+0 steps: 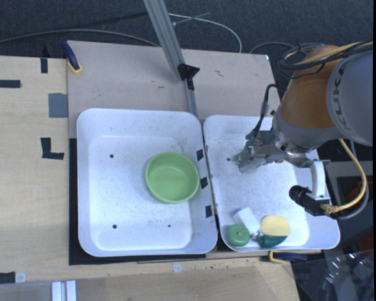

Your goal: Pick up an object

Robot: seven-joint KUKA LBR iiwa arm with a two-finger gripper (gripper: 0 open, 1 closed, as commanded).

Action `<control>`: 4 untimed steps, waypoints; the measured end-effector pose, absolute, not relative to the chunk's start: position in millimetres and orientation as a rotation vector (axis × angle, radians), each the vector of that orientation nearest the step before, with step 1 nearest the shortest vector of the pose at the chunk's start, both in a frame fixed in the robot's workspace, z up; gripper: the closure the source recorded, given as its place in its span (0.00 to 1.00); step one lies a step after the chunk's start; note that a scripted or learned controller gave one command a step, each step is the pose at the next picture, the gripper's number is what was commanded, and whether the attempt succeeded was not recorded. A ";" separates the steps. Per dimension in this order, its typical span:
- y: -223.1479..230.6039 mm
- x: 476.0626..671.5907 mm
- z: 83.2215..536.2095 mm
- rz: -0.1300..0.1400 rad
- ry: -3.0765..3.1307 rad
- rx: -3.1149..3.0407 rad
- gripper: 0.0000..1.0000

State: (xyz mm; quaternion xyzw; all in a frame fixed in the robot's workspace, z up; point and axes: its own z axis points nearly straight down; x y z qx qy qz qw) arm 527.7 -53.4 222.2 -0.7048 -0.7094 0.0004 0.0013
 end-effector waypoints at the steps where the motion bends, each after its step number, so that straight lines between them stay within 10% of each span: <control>1: 0.3 544.4 232.1 -0.001 -2.229 -2.212 1.00; 3: 91.7 565.6 216.9 0.002 -2.227 -2.213 1.00; 4: 88.6 565.4 217.7 0.004 -2.224 -2.218 0.00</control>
